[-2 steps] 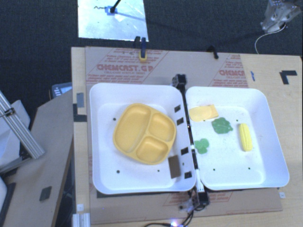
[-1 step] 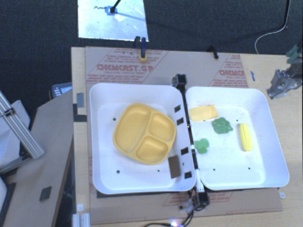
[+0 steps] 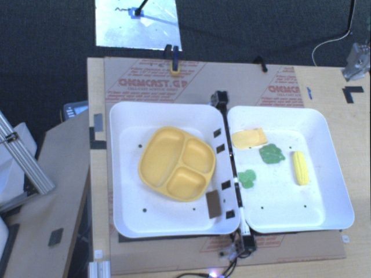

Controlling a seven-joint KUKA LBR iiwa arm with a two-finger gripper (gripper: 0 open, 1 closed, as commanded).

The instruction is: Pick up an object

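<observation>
Because the yellow corn cob (image 3: 300, 167), lying at three o'clock in the right bin (image 3: 333, 149), looks light, rigid and rather slick, I would grip across its narrow middle; the jaws' state I cannot tell.

Entry, my own body, as far as I can list it:

1. Grey part (image 3: 356, 61), far right edge, above the bench corner: pale metal, angular, lighter on top, darker beneath. Too small to tell whether it is mine.
2. Thin pale cable (image 3: 326, 44), looped just left of it.
3. Dark cable (image 3: 352, 7), running up from there to the top edge. Owner of either cable unclear.
</observation>
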